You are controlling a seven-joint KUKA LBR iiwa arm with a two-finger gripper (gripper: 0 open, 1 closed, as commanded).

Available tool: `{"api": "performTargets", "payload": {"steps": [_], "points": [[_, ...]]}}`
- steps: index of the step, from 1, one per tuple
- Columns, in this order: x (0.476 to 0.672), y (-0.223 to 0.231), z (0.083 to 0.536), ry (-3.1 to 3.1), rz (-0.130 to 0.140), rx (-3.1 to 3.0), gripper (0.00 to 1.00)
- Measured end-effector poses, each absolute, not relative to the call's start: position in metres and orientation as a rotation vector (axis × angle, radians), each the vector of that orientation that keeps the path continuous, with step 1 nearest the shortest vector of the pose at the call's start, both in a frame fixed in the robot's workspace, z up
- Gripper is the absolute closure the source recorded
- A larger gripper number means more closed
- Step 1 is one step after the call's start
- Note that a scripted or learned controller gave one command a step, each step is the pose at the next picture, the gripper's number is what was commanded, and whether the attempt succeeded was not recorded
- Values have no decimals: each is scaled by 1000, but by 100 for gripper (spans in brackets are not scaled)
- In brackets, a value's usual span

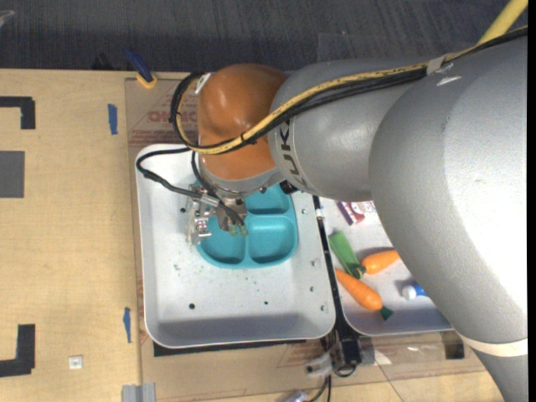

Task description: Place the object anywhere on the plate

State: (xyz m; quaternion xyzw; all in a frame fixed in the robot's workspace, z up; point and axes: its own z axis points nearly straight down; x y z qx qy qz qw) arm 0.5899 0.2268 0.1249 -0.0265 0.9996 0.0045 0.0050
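The teal divided plate (255, 241) lies in the left white bin (167, 291). The gripper (213, 218) hangs over the plate's left edge; nothing shows between its fingers, and their spread cannot be told. 2 toy carrots (362, 291) and a green piece (343, 249) rest in the right bin (402, 325).

The big grey arm (435, 149) has a smooth, semi-gloss painted shell, and its orange band (237, 124) shines glossier. The teal sectioned plate (266, 234) looks like smooth moulded plastic with a soft sheen. The white left bin (167, 291) around it is glossy plastic, speckled with dark marks toward 6 o'clock. The tan bench top (67, 241) at 9 o'clock looks like matt wood or board.
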Motion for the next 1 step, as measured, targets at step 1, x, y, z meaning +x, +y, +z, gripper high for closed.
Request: {"api": "performTargets", "payload": {"steps": [1], "points": [[589,226,124,3132,9,-84,0]]}}
